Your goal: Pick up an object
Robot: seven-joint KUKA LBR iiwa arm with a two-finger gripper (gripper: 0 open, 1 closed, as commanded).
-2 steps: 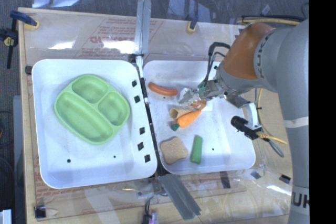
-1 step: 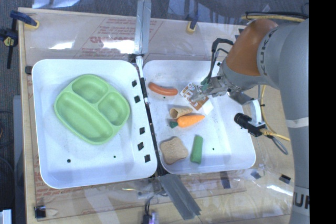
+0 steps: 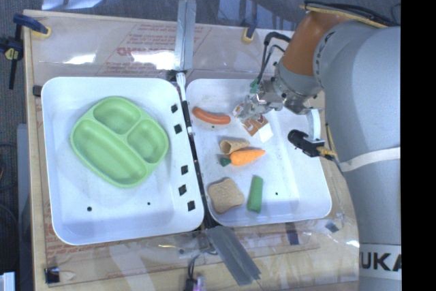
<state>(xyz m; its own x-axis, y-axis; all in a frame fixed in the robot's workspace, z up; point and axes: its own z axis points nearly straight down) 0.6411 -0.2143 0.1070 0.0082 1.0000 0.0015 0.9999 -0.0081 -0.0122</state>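
Camera view is showing you the gripper (image 3: 253,108) hanging low in the right bin (image 3: 310,197), over its far part, and I cannot tell its state from here. You're looking at a sausage (image 3: 211,117) lying just left of it. Nearer the front, a carrot (image 3: 246,157) is touching a cone-shaped piece (image 3: 233,144), with a bread slice (image 3: 225,194) and green stick (image 3: 255,193) below. Your left bin (image 3: 61,215) is carrying a green divided plate (image 3: 119,141).
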